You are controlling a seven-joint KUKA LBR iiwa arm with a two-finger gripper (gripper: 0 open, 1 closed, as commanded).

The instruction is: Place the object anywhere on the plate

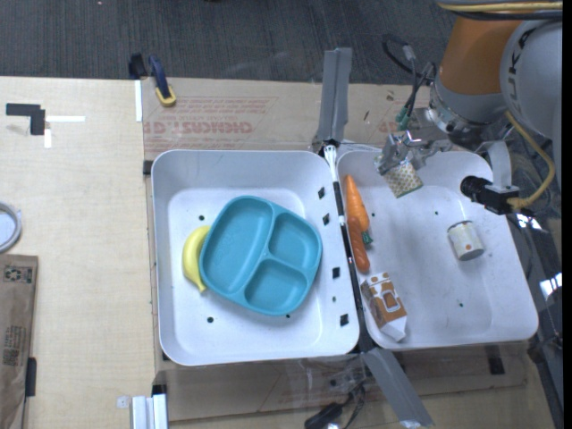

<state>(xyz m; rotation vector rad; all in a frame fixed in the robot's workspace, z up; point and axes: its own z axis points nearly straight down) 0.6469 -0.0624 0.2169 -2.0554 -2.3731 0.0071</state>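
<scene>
Jaws (399, 161) grip a speckled block (404, 180) above right bin's (500, 329) far-left corner; plate (261, 255) lies open.

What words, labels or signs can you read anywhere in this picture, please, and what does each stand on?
Red print on the cardboard sheet: upside down and faded, too blurred to read.
Recycling sign: on the brown paper at the left edge.
"KU", cut off: on the grey arm.
Orange-and-white packet: print too small to read.

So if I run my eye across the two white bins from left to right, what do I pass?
Banana → blue divided plate → carrot → small orange-and-white packet → patterned object under the tool → small pale cylinder.
</scene>
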